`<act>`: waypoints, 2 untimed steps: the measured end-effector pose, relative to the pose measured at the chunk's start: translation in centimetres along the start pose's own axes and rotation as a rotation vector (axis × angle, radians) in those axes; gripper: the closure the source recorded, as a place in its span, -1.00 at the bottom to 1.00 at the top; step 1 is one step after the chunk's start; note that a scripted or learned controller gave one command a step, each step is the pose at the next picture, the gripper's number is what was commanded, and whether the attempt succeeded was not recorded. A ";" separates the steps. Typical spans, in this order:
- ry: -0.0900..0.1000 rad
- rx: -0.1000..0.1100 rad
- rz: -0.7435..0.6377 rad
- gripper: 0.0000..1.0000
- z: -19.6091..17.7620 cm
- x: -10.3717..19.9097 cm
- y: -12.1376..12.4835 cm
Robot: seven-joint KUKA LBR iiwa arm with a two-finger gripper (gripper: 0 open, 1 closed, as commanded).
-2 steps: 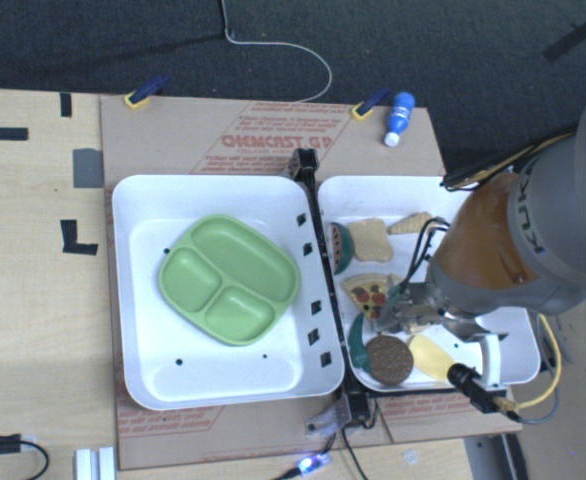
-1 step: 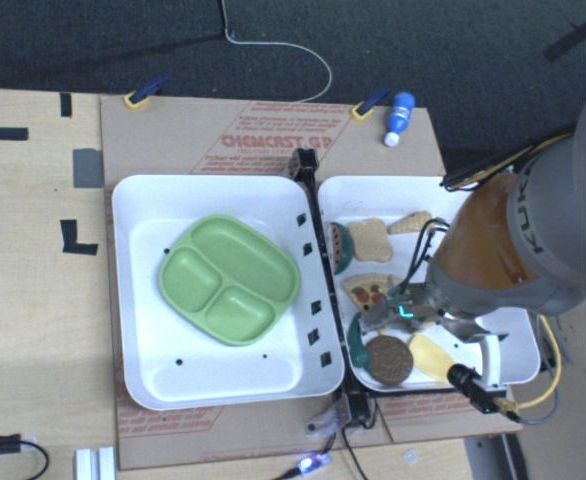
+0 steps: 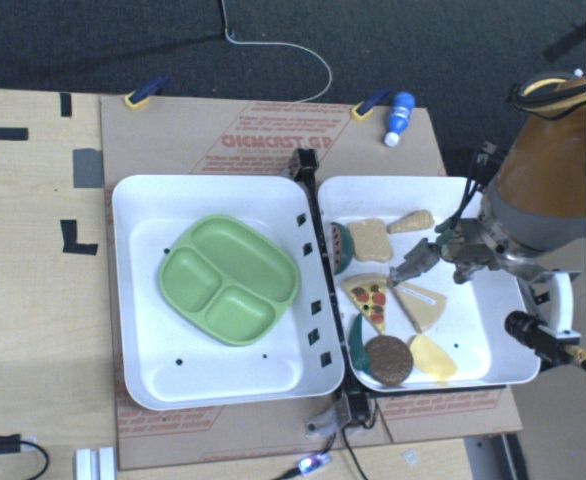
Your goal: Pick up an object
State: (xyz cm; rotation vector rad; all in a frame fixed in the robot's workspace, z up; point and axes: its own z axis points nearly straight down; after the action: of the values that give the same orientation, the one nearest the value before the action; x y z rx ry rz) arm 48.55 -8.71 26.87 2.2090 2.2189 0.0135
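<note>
Toy food pieces lie scattered in your right bin (image 3: 493, 363): a bread slice (image 3: 369, 238), a pizza slice (image 3: 369, 301), a cheese wedge (image 3: 420, 305), a brown cookie (image 3: 389, 359) and a yellow piece (image 3: 432, 356). Your gripper (image 3: 413, 264) hangs low over the cheese wedge, beside the bread slice; whether it is open or closed you cannot tell. A green divided plate (image 3: 229, 279) sits in the left bin (image 3: 133, 268).
</note>
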 end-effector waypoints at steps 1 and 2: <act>0.003 0.028 0.005 -1.00 14.4 -1.0 -0.7; 0.003 0.019 0.003 1.00 12.7 -0.9 -0.5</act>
State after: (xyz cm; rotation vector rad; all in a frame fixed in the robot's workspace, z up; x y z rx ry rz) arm 48.22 -9.60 14.17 2.2238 2.2266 -0.0046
